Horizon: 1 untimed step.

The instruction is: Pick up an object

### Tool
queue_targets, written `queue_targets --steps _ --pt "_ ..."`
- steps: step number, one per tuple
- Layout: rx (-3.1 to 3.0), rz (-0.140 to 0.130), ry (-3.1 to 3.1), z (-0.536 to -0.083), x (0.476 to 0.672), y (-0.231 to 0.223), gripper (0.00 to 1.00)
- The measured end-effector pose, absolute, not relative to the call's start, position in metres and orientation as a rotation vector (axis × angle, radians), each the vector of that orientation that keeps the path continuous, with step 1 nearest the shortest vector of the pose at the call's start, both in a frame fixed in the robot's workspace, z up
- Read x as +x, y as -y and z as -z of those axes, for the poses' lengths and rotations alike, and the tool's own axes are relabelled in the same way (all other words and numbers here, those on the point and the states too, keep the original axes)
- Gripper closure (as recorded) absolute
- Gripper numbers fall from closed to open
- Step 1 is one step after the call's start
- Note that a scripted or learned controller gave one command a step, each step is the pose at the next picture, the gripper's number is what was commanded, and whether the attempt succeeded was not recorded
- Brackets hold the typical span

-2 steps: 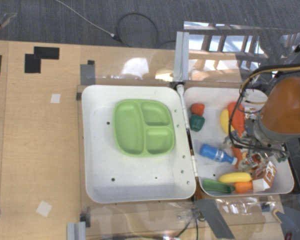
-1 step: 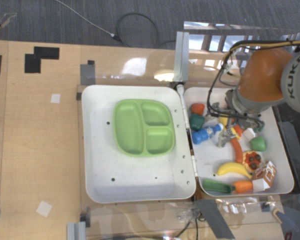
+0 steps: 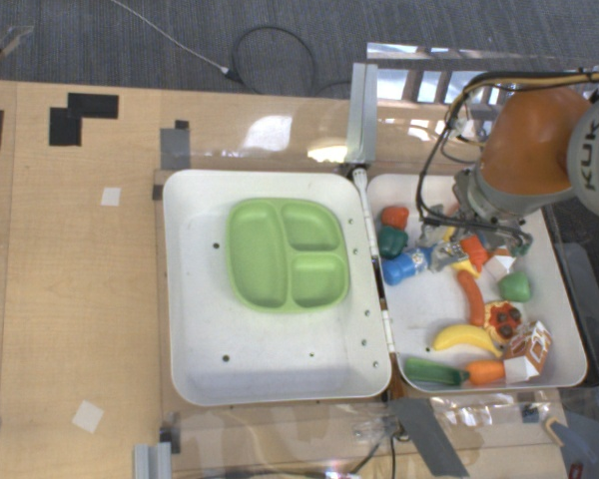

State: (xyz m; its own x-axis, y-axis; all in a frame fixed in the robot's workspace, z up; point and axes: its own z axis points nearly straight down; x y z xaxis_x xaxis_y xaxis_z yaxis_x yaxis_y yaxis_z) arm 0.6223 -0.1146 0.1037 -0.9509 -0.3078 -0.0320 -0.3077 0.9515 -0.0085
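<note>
Toy foods lie jumbled in the right bin [image 3: 569,362] — a yellow banana [image 3: 464,339], an orange sausage [image 3: 470,296], a green pepper [image 3: 516,286], a blue cup [image 3: 403,265].

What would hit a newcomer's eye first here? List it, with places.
First the bright green divided plate, lying alone in the middle of the left bin. Then the jumble of small coloured toys in the right bin, among them a yellow banana near the front. Over that bin's far side hangs the grey arm with its orange band.
</note>
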Motion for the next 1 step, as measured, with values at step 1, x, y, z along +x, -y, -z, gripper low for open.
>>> queue_targets --steps 1 --pt "-0.749 0.014 -3.028 -0.2784 0.6373 0.1389 1.0"
